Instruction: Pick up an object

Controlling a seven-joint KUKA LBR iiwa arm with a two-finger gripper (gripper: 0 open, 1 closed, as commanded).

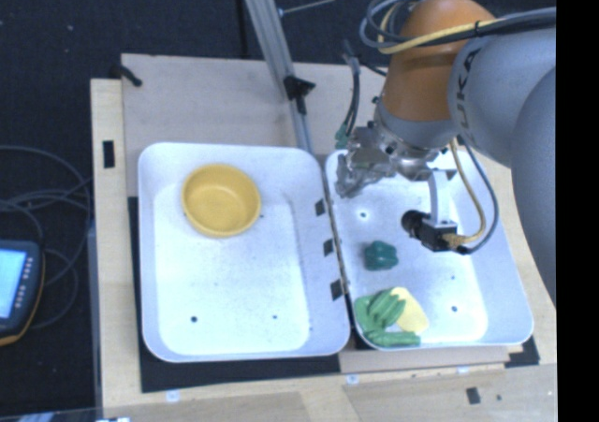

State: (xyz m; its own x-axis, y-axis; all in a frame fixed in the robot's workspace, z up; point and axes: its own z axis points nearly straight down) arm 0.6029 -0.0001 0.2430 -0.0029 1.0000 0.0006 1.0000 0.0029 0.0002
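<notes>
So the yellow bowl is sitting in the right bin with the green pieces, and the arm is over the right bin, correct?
Not quite. The camera view shows the yellow bowl in the left bin, apart from the green pieces. The arm's gripper is over the right bin, as you said.

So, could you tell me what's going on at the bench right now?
The grey arm reaches in from the right, with its gripper low over the far left corner of the right bin. Nothing is visibly held between its fingers. In that bin, a small dark green object lies nearer the middle, and a green and yellow object sits by the near edge, both apart from the gripper. A yellow bowl rests in the left bin, untouched.
</notes>
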